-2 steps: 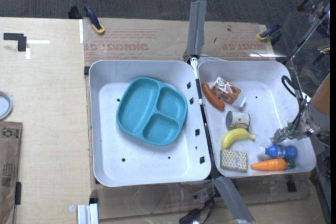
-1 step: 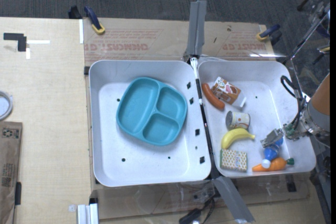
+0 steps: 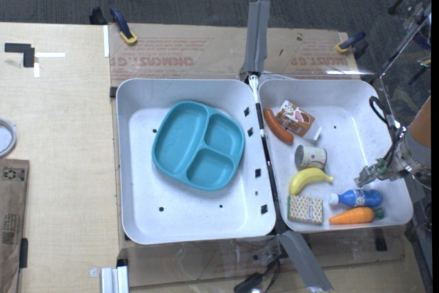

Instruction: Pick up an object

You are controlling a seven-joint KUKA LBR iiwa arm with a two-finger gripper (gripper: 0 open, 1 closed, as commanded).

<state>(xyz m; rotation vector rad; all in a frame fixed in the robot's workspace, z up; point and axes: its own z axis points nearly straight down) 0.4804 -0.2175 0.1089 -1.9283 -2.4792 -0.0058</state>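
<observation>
1. Progress: nothing lifted yet, as far as I can judge. The pincer (image 3: 368, 173) hangs low at the right side of the right bin (image 3: 343, 94), just above the blue-and-white bottle (image 3: 357, 199). Can't tell if it's apart or together; nothing visibly sits in it.
2. Candidate objects all lie in the right bin: bottle and carrot (image 3: 352, 216) near-right, banana (image 3: 309, 180) and cracker-like block (image 3: 305, 209) near-centre, small can (image 3: 311, 157) mid, sausage (image 3: 278, 126) and printed carton (image 3: 298, 118) at the far side.
3. Left: close on one item, lift clear. Bottle looks the likeliest target, judging by proximity.
4. Materials/shapes: bottle is smooth rounded plastic, lying on its side, may roll. Carrot is tapered, orange, touching or just beside the bottle. Banana is curved and glossy. Can is a short cylinder, tipped. Block is flat and rectangular with a textured face.
5. Left bin (image 3: 134, 147) holds a teal three-compartment plate (image 3: 199, 145), smooth moulded plastic with rounded corners.
6. Bins are shallow white plastic on a pale wood bench (image 3: 55, 113).
</observation>
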